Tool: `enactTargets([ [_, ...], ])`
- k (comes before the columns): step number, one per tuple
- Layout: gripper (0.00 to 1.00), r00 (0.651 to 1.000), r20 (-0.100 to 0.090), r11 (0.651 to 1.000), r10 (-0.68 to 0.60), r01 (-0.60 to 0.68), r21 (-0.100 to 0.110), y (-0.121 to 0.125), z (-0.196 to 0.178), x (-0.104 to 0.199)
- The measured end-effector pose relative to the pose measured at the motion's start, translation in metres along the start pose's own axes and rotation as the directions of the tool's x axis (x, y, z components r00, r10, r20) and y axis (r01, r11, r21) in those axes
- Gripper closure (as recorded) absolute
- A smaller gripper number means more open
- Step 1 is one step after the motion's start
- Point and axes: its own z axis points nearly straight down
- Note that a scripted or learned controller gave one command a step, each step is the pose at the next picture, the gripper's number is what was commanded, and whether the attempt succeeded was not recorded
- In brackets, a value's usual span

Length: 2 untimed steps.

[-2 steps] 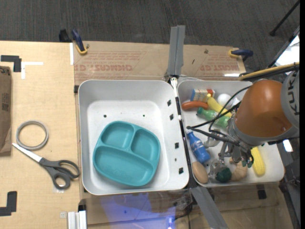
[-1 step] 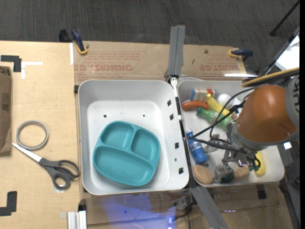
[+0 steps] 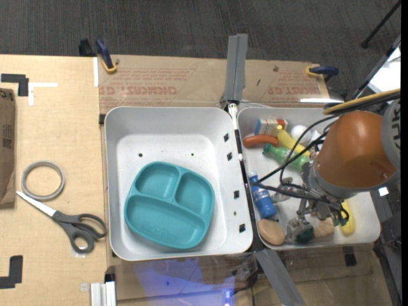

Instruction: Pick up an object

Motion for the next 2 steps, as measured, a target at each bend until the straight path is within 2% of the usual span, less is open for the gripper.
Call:
enactTargets([
  [1, 0.00, 0.962, 0.004, 0.962, 0.273, -0.273, 0.000, -0.006, -0.101, -0.127],
  [2, 0.00, 0.880, 0.000, 0.880, 0.476, -0.476, 0.000, -0.026, 0.000, -0.107],
])
